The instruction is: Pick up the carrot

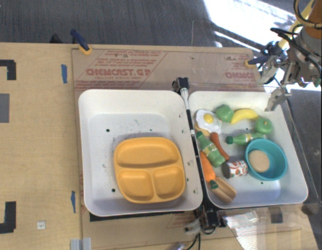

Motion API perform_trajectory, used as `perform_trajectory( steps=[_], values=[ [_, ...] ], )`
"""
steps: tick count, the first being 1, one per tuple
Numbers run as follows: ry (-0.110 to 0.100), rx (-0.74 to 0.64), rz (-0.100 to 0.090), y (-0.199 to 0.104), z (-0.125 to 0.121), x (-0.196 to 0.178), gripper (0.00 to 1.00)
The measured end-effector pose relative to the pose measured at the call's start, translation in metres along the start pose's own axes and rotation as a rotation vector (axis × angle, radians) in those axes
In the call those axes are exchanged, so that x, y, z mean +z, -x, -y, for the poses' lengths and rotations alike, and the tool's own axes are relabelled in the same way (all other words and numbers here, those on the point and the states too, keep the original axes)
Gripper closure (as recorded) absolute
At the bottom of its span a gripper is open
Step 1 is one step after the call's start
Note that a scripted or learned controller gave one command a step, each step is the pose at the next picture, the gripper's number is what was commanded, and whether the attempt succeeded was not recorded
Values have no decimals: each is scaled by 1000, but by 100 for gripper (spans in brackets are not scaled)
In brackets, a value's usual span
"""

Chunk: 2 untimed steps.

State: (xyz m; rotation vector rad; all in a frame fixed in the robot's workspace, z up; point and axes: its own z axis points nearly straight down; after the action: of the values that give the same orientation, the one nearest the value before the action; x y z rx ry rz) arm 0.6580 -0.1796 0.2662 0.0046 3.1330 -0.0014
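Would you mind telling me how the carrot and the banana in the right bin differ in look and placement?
The carrot is orange and fairly straight; the banana is yellow and curved. The carrot lies lengthwise along the bin's left wall toward the near end, while the banana lies crosswise near the far end. The carrot is crowded against a green bottle and a small can; the banana sits between two green items. Both rest in the right bin, away from the gripper.

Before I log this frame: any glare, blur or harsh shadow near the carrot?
Camera view: a sunlit patch blows out on the floor at top right; the claw looks soft and small; the carrot is evenly lit, no glare, edges slightly soft among its neighbours in the right bin.
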Motion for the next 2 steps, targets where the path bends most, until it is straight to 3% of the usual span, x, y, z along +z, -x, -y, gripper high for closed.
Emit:
perform_trajectory(
  steps=[1, 2],
  values=[
    [-1, 263, 11, -47, -28, -97, 0],
    [-3, 260, 16, -45, -29, -107, 100]
  ],
)
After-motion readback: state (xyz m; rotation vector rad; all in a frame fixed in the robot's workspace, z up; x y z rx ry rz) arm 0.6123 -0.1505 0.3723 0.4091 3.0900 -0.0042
